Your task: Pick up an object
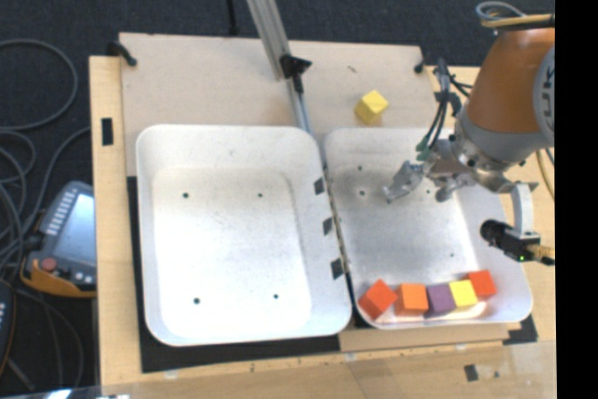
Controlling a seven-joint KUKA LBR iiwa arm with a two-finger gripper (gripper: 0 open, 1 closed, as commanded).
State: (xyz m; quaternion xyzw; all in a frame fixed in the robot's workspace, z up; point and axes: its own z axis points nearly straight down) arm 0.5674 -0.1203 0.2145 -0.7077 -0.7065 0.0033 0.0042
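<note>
The big wooden counter (215, 89) sits on a dark floor, and two white bins rest on it side by side. The left bin (234, 234) has bare white walls with a few small dark dots on its floor. The right bin (411, 229) is just beside it, and their edges touch in the middle.

The robot arm (509, 98) comes in from the right. It is grey with a fat orange part, and it hangs over the top half of the right bin. A long metal pole (262, 0) leans up from the back of the counter, near the spot where the bins meet.

The hand (408, 180) hangs over the middle of the right bin, pointing left. I cannot tell if its two fingers are apart or together, and I see nothing between them.

Five blocks sit in a row along the near wall of the right bin, touching each other. From left to right they are a red-orange block (378, 297), an orange block (413, 297), a purple block (439, 298), a yellow block (463, 294) and a red block (482, 284). They are well apart from the hand.

One more yellow cube (372, 106) sits alone on the bare counter, behind the right bin.
</note>
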